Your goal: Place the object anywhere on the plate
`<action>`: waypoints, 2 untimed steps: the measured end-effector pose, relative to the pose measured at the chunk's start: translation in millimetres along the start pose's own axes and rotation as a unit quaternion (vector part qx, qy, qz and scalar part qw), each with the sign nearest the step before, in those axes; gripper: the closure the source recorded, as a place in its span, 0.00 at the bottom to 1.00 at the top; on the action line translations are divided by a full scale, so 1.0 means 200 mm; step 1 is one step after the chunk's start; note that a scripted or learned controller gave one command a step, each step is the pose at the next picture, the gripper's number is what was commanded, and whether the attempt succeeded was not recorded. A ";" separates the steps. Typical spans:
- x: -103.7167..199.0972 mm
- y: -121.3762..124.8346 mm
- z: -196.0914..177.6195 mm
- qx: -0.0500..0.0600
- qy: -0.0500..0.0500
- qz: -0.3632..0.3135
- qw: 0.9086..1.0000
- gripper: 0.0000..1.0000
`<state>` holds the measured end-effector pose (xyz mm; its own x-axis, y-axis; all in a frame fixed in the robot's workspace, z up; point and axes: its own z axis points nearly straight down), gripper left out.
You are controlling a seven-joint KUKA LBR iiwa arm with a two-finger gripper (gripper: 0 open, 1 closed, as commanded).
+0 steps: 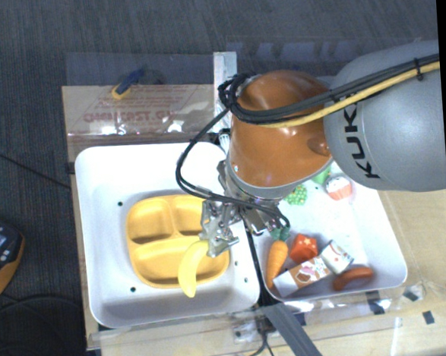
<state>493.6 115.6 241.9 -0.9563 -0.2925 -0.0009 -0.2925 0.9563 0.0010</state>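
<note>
Below the orange wrist band, the gripper [218, 238] is seen over the right edge of the yellow plate [162, 235] in the left bin [104, 220]. A banana [188, 269] is met at its upper end by the fingers, its lower part lying across the plate's front rim. How wide the jaws stand cannot be told. A carrot [275, 258] lies in the right bin [388, 253].

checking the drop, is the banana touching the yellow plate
Touching. The camera view shows the banana lying across the plate's front right rim, its upper end at the gripper.
</note>
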 end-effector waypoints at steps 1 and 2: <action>-0.02 0.10 -0.24 0.000 0.000 -0.081 0.997 1.00; 0.00 0.01 0.03 0.000 0.000 -0.215 0.977 1.00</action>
<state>493.8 118.2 236.8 -0.7454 -0.6666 -0.0004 -0.6666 0.7454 0.0007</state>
